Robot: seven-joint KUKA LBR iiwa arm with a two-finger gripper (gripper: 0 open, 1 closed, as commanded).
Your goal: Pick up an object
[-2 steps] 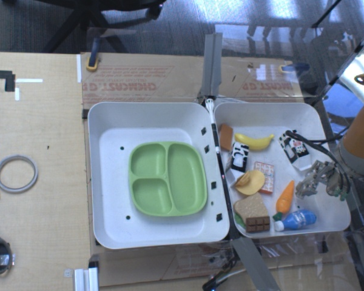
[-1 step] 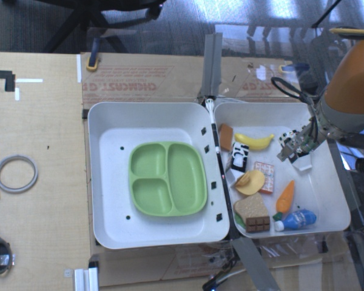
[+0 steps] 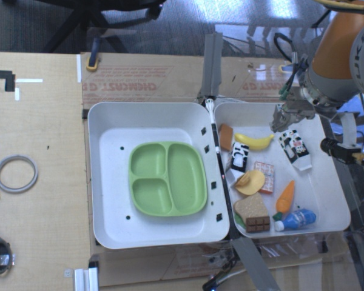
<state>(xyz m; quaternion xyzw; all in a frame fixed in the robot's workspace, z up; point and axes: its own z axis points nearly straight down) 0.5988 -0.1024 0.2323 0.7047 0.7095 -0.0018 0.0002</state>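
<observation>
My gripper (image 3: 283,120) hangs over the back of the right bin (image 3: 333,190), just above and right of a yellow banana (image 3: 255,140) and just left of a white milk carton with black patches (image 3: 294,148). Lower in that bin lie a small black-and-white carton (image 3: 239,157), a brown block (image 3: 225,135), a yellow taco-like piece (image 3: 250,182), a red-and-white packet (image 3: 266,177), an orange carrot (image 3: 285,196), a blue bottle (image 3: 296,219) and a slice of bread (image 3: 252,211). Nothing visibly hangs from the gripper.
The left bin (image 3: 106,162) holds a green divided plate (image 3: 168,178). A grey divider bar (image 3: 211,65) runs between the bins at the back. A roll of tape (image 3: 14,173) lies on the bench at far left.
</observation>
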